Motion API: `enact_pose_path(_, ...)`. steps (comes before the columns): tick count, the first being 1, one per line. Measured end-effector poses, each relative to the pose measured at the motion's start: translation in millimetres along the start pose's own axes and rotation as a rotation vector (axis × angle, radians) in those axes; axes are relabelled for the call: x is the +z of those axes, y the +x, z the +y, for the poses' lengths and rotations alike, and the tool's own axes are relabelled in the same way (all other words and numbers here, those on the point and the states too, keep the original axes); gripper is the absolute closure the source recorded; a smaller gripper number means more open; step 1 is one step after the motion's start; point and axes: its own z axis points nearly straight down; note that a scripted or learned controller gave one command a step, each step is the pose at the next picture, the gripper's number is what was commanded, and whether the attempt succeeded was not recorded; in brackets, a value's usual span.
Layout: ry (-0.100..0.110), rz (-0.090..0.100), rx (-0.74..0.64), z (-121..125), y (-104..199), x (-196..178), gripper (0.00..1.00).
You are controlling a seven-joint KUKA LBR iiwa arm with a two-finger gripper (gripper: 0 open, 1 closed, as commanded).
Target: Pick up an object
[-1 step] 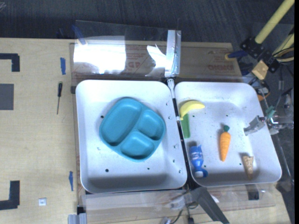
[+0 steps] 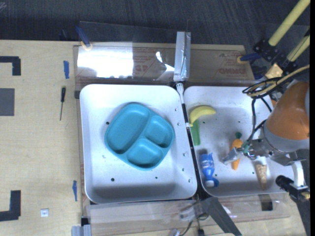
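Observation:
The right bin (image 2: 221, 100) holds a yellow banana (image 2: 202, 113), a green stick-shaped piece (image 2: 196, 133) just below it, a blue bottle (image 2: 207, 167) lying near the front left, and a tan cone (image 2: 261, 174) at the front right. My gripper (image 2: 237, 154) is low over the middle of this bin, directly on top of a small orange carrot-like item (image 2: 236, 163) with a green tip (image 2: 238, 136). Orange shows above and below the gripper's metal parts. The arm's orange band (image 2: 291, 117) hangs over the bin's right side.
In the left bin (image 2: 93, 112) lies a blue divided plate (image 2: 140, 134). A clear plastic sheet and a metal post (image 2: 182, 55) stand behind the bins. Black cables (image 2: 256, 107) loop over the right bin's far corner. Yellow rods (image 2: 290, 18) cross at the top right.

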Motion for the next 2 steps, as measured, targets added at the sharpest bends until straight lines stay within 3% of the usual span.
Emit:
enact_pose_path(1,-0.003,-0.002,0.003,1,-1,-10,1.00)
enact_pose_path(2,-0.003,-0.001,0.085,-7,26,-196,1.00)
